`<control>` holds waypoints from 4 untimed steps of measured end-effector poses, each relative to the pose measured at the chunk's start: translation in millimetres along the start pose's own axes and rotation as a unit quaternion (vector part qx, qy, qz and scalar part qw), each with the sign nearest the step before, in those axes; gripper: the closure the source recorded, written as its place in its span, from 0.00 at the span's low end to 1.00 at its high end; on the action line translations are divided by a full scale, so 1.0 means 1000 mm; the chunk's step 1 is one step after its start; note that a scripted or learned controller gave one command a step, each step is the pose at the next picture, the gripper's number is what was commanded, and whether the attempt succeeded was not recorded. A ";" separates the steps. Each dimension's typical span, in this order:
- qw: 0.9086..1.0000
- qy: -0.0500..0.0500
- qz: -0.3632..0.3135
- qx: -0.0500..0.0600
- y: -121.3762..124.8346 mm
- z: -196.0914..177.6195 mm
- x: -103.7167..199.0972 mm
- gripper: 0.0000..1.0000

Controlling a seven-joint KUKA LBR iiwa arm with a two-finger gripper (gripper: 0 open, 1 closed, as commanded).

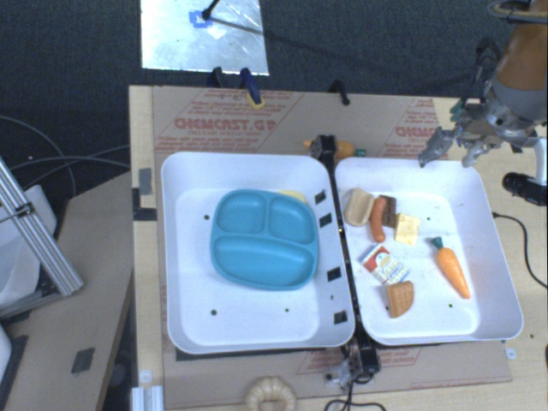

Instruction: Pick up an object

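Observation:
My gripper [449, 154] hangs open and holds nothing, over the far rim of the right bin [505, 282]. That bin holds several pieces of toy food. An orange carrot [451, 268] lies at its right. An orange sausage [378, 218] sits between a beige bread piece [357, 205] and a brown block [390, 211], and a yellow cheese cube [407, 229] is just right of them. Nearer the front lie a red-and-white packet [385, 264] and a brown toast piece [399, 298]. All of them are nearer the camera than the gripper.
The left bin [171, 255] holds a blue divided plate [264, 238] with a pale yellow thing [294, 196] behind it. An orange object [343, 150] sits behind the seam between the bins. A blue clamp [251, 88] grips the board's far edge. A beige ring [272, 394] lies at the front.

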State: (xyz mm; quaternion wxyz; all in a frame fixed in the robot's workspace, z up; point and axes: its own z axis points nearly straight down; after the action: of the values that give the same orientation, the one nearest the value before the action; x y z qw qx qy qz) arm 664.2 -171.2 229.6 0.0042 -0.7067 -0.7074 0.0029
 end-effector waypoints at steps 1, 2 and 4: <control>1.000 -0.001 -0.001 -0.006 0.002 -0.008 0.000 0.00; 1.000 -0.001 0.000 -0.004 -0.003 0.047 -0.008 0.00; 1.000 -0.001 -0.001 -0.005 -0.007 0.147 -0.013 0.00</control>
State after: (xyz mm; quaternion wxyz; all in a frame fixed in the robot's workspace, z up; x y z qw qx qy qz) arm 655.3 -184.0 82.7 0.0000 -0.7059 -0.7083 0.0005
